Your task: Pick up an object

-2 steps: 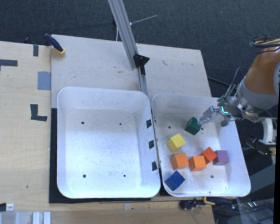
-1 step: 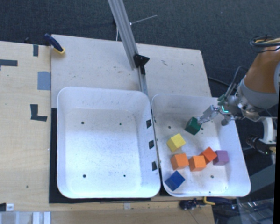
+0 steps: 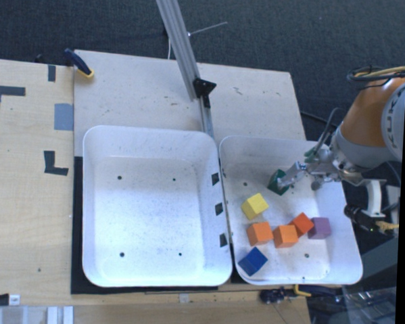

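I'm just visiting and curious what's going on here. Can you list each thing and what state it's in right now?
Gripper: low in the right bin, at the green block.
Green block: beside the gripper tip, in the right bin.
Yellow block: resting loose.
Orange blocks: three, clustered.
Purple block: beside them.
Blue block: near the front rim.

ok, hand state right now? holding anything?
Hand: over the right bin, right at the green block. Cannot tell whether it is open, shut or gripping the block.
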`<state>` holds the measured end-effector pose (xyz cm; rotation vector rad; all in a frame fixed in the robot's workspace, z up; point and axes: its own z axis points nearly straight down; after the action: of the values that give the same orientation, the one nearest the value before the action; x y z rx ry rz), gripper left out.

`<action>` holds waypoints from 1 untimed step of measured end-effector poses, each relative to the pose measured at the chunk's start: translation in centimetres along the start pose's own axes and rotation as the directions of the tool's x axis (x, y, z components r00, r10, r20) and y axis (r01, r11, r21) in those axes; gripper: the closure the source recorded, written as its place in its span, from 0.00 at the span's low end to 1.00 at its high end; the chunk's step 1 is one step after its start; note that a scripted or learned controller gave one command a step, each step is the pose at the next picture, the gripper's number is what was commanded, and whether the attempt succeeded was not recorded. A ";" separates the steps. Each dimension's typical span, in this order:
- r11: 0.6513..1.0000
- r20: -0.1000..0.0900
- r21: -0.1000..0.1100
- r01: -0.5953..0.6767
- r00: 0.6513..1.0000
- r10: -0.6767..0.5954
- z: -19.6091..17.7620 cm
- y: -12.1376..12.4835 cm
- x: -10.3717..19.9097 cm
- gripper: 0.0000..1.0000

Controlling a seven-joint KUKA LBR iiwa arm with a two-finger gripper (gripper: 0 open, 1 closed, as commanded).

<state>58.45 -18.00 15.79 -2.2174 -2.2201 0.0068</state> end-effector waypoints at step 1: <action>1.000 -0.001 0.002 0.000 1.000 0.000 6.4 0.2 -0.1 0.00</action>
<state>58.64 -18.11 9.37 -2.2162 -2.2190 0.0076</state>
